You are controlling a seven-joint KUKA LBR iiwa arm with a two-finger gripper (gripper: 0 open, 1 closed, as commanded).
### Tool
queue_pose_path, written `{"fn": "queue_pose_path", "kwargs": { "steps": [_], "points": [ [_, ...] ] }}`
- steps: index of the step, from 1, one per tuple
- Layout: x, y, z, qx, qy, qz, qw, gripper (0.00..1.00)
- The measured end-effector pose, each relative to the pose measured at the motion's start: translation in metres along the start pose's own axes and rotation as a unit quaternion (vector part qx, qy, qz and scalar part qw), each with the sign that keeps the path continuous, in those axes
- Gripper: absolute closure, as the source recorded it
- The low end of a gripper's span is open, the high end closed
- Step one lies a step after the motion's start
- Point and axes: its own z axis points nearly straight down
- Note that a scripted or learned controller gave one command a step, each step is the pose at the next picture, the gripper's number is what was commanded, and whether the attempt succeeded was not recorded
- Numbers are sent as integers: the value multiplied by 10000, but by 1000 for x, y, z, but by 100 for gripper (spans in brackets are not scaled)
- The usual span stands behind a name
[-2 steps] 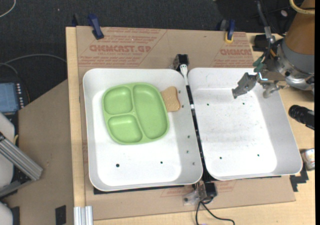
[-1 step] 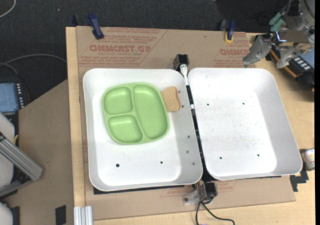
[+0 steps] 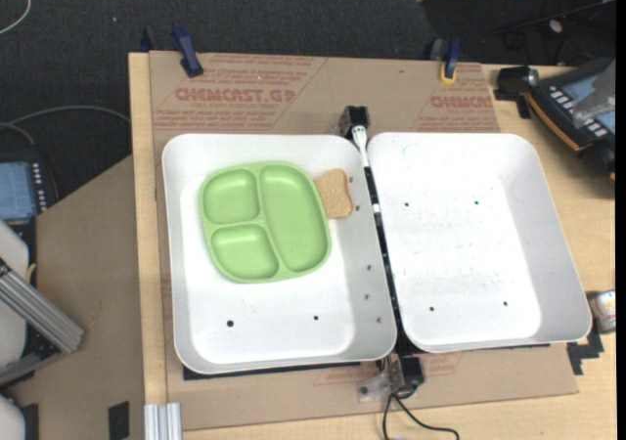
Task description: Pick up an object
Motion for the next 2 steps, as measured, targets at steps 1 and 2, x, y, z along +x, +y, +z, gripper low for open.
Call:
{"fn": "queue_pose_path", "kwargs": {
  "steps": [1,2],
  "points": [
    [165,0,9,96,31,-118,9999,0],
    [231,0,9,85,24,-68,9999,0]
  ]
}}
